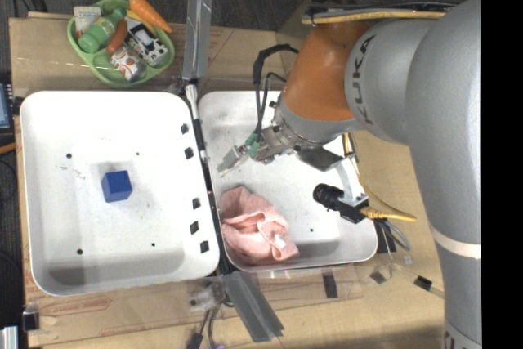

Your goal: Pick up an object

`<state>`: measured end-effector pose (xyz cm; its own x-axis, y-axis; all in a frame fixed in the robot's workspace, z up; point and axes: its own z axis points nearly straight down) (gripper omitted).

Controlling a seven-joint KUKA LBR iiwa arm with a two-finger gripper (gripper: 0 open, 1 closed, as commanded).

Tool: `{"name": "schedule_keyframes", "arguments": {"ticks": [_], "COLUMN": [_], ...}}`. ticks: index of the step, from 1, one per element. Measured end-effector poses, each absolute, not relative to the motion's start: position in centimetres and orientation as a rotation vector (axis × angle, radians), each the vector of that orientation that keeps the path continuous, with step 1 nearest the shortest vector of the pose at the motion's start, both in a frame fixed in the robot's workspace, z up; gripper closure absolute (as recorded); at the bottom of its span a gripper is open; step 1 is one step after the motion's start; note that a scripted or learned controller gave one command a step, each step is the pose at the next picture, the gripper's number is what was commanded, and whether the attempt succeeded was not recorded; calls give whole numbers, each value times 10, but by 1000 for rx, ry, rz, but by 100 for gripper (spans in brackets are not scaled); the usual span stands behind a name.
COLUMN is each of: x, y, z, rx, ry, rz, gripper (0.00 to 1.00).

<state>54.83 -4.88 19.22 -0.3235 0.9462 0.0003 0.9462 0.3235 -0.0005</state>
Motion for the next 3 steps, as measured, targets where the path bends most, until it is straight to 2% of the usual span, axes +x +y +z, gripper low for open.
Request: {"name": "schedule_keyframes", "arguments": {"ticks": [1, 2, 3], "x": [514, 501, 476], "y": [-100, -98, -99], "z": [137, 90, 91], "rx": [-1926, -1797, -2153], "ry": [-2477, -2570, -2280], "rz": [4, 3, 3], "gripper": [0, 0, 0]}}
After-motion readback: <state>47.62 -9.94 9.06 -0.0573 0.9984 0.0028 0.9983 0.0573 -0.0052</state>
